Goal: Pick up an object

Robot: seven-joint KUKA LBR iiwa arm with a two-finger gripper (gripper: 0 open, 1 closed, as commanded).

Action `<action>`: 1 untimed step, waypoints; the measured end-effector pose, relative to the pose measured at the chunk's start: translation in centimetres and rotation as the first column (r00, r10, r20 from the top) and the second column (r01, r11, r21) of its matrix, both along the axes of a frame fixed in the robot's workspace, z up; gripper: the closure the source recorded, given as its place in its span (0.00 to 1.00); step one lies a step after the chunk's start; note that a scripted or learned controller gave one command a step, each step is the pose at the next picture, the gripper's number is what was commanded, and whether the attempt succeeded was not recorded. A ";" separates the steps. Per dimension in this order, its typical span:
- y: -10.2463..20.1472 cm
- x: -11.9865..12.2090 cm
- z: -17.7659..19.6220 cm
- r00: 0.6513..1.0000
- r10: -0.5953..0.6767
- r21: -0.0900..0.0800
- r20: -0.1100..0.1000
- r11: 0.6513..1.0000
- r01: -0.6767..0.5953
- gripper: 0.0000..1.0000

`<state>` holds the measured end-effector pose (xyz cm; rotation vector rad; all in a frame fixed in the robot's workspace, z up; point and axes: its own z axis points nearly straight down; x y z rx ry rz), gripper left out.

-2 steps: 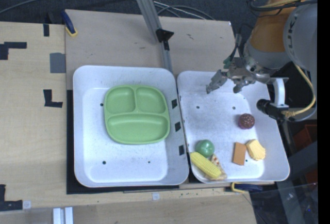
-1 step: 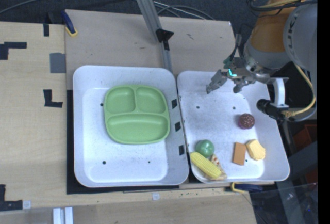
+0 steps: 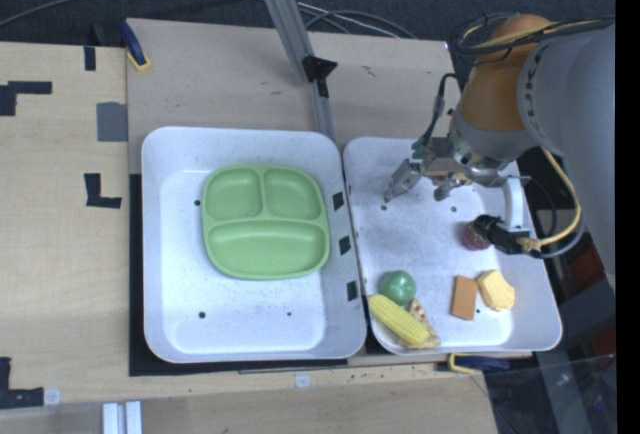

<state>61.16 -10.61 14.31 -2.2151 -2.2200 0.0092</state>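
1. Hand (image 3: 418, 184) open, grasping nothing, over the right bin's (image 3: 440, 154) far left part.
2. Corn (image 3: 400, 319), green ball (image 3: 398, 286), orange block (image 3: 464, 298) lie near edge, untouched.
3. Pick not yet started.

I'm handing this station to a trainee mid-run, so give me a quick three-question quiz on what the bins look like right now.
1. True or false: the green divided plate lies in the same bin as the corn cob.
2. Multiple choice: which thing lies nearest the corn cob? A) the green ball B) the orange block C) the dark red piece
3. Fill in: the gripper hangs over the ____ bin, nothing between its fingers.

Key
1. False: the plate is in the left bin, the corn in the right bin.
2. A
3. right
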 end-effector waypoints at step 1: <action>0.1 -0.2 -5.4 1.000 0.000 0.000 0.002 1.000 0.000 0.00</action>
